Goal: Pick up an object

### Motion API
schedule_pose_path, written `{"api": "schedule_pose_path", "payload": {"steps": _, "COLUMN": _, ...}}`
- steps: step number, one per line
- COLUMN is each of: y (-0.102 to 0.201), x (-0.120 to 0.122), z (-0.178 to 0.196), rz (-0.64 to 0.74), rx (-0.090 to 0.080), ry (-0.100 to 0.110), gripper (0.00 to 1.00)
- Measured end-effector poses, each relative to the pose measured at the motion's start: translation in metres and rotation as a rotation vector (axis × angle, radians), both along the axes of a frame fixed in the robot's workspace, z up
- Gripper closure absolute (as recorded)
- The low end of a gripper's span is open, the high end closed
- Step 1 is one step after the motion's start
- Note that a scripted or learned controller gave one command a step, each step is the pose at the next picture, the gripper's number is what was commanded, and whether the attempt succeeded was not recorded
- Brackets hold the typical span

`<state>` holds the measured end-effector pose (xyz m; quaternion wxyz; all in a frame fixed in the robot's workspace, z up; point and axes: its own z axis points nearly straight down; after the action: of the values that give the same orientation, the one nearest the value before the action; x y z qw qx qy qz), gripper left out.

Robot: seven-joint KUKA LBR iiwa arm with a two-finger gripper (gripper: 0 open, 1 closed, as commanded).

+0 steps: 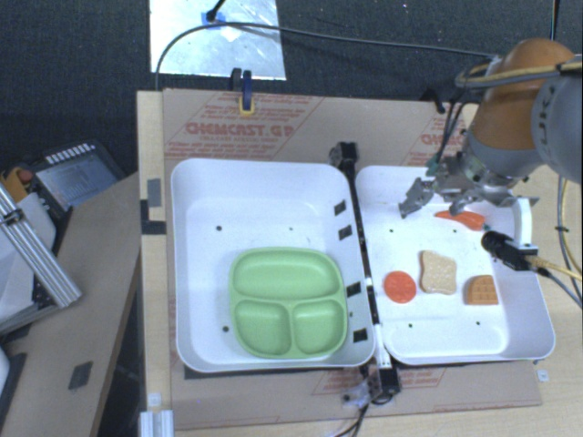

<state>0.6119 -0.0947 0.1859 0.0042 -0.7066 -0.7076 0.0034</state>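
Note:
My gripper (443,204) hangs over the back of the right bin (455,340) with its fingers spread open. Just under and to the right of the fingertips lies a flat orange-red piece (465,218), partly hidden by the gripper and not clamped between the fingers. Nearer the front of the same bin lie a round red slice (399,286), a slice of toast (438,272) and a small brown waffle piece (481,290).
The left bin (209,198) holds a green divided plate (290,300) at its front. A black divider with clips (357,244) runs between the two bins. A grey box (80,178) and a metal rail (36,253) sit on the side table at left.

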Motion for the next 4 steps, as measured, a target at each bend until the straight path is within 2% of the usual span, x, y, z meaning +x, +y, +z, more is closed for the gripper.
{"api": "schedule_pose_path", "payload": {"steps": 1, "y": 0.000, "x": 0.003, "z": 0.007, "rz": 0.002, "rx": -0.001, "ry": -0.012, "gripper": 0.00}}
{"api": "schedule_pose_path", "payload": {"steps": 3, "y": -0.005, "x": -0.006, "z": -0.096, "rz": 0.000, "rx": -0.001, "ry": -0.009, "gripper": 0.00}}
{"api": "schedule_pose_path", "payload": {"steps": 4, "y": -0.005, "x": -0.005, "z": -0.082, "rz": 0.000, "rx": -0.002, "ry": -0.013, "gripper": 1.00}}
